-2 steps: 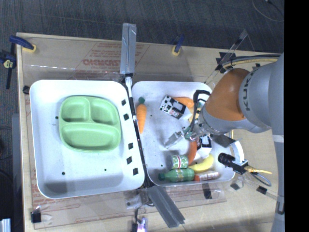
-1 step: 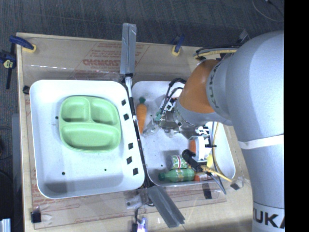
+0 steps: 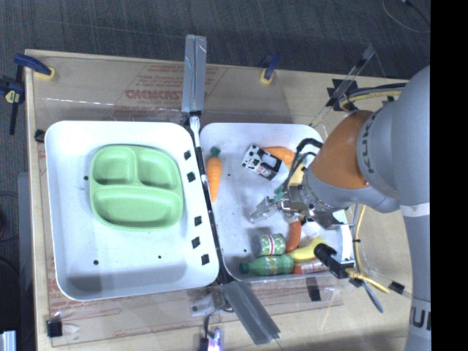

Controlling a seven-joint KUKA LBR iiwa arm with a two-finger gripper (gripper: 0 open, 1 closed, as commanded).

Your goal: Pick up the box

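Box (image 3: 261, 161) black-and-white, flat in right bin (image 3: 241, 134), beside carrot (image 3: 214, 174), arm bent over bin, gripper (image 3: 272, 206) low, metal fingers (image 3: 260, 211) spread, nothing between them, glossy green tray (image 3: 136, 186) left.

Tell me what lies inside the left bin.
The left bin holds one green divided tray, its three compartments bare. Whatever is beneath the tray is covered, so I cannot tell.
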